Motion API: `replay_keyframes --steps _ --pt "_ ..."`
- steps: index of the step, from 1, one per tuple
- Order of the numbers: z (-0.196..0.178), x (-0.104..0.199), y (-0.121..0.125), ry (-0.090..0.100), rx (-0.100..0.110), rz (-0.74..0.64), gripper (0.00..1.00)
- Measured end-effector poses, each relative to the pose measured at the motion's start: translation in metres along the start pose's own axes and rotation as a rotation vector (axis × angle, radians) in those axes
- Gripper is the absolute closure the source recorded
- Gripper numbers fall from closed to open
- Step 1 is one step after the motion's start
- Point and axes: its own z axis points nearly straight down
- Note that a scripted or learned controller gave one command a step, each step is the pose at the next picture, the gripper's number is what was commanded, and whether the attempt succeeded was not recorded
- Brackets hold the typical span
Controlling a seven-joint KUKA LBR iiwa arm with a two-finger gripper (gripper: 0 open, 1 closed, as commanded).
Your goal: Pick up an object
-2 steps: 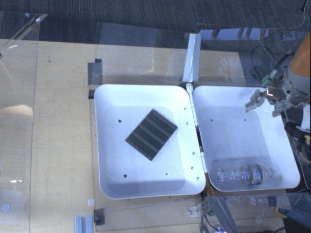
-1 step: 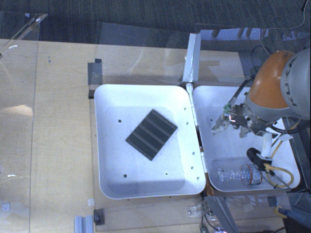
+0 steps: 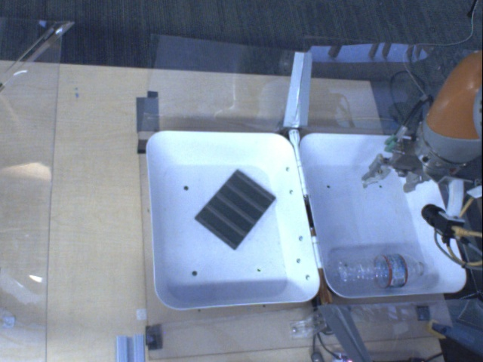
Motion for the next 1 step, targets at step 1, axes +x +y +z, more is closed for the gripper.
replay_keyframes --steps 1 --pt "0.0705 0.0654 -0.0801 0.002 0.005 -0.06 0.0"
